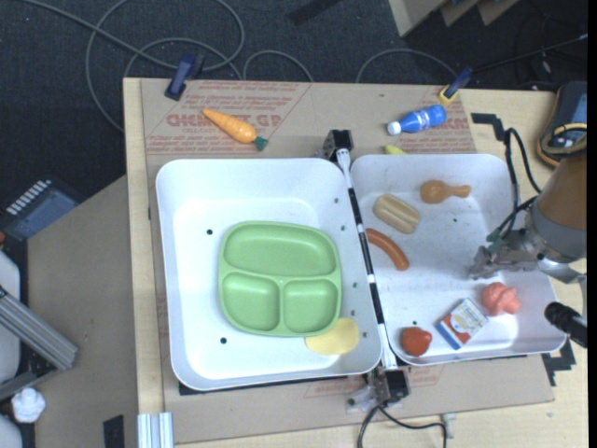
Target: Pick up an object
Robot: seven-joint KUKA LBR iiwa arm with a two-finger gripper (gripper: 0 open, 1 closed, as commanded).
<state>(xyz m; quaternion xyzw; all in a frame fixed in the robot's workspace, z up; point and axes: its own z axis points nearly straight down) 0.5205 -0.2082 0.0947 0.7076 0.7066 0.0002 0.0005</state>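
Carrot point(231, 125) upper left on the bench | green tray point(279, 277) with 3 compartments in the left bin point(187, 194), yellow piece point(332, 339) at its lower right corner | right bin point(485, 168) centre-right, we see bun point(397, 215), sausage point(387, 248), tomato point(416, 341), carton point(464, 323), pink toy point(502, 298) | gripper point(494, 258) at right over bare bin floor, nothing visibly held, open or closed we cannot tell

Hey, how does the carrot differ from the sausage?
The carrot is orange with a green tip; the sausage is reddish brown all over. The carrot lies outside the bins on the cardboard; the sausage lies in the right bin. The carrot tapers; the sausage curves evenly. Both are long, slanted toy foods.
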